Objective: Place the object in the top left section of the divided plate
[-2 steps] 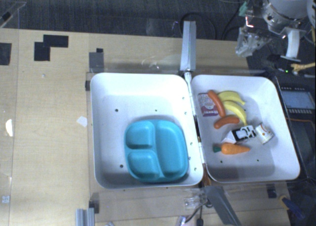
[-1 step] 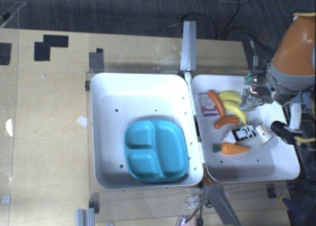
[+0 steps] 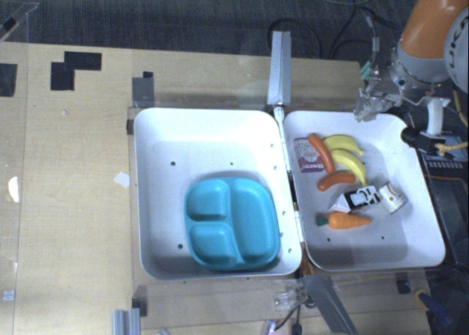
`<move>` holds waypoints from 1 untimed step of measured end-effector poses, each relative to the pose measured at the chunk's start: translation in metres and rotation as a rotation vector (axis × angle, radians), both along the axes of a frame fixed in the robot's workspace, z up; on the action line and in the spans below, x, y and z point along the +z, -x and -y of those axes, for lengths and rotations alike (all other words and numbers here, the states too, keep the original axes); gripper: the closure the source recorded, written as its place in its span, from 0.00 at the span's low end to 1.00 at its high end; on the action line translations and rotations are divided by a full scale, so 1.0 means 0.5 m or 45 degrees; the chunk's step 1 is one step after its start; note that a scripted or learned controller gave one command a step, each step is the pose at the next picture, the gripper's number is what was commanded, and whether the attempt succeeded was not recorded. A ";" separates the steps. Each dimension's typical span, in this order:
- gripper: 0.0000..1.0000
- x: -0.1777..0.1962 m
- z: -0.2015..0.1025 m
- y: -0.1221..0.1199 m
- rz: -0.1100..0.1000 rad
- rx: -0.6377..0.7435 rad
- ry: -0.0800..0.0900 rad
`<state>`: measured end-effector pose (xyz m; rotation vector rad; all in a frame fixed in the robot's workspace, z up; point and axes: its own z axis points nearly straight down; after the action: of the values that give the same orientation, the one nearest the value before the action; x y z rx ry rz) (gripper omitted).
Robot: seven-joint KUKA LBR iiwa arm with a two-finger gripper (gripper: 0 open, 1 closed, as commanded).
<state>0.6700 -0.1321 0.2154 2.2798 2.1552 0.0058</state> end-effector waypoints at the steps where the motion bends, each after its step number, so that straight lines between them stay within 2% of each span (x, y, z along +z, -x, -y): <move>1: 1.00 -0.108 0.059 0.110 -0.002 -0.386 -0.002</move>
<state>0.6149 -0.1614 0.1614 2.5806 1.7870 0.0052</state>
